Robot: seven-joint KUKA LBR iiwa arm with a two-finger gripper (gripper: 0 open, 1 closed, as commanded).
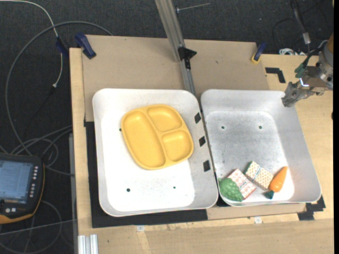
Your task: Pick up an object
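At the far left of the frame a handheld control pendant with a lit screen (16, 187) lies on the dark floor among loose cables. Moving right, the shallow white left bin (111, 194) carries a yellow plastic plate with three compartments (156, 136), set toward its upper middle, with bare floor left along the lower edge. A slanted aluminium rail (172, 25) comes down from the top of the frame to the gap between the bins. The shallow white right bin (249, 136) is open across its whole upper and middle floor; its contents crowd the lower right corner: a green leafy toy vegetable (230, 188), touching a small red-and-white patterned box (242, 181), then a second patterned box (259, 174), then an orange toy carrot (278, 178) tilted against the rim. At the right edge, the grey two-finger gripper (291, 97) hangs over the bin's upper right corner, well apart from the cluster; whether it is wide or narrow I cannot tell.
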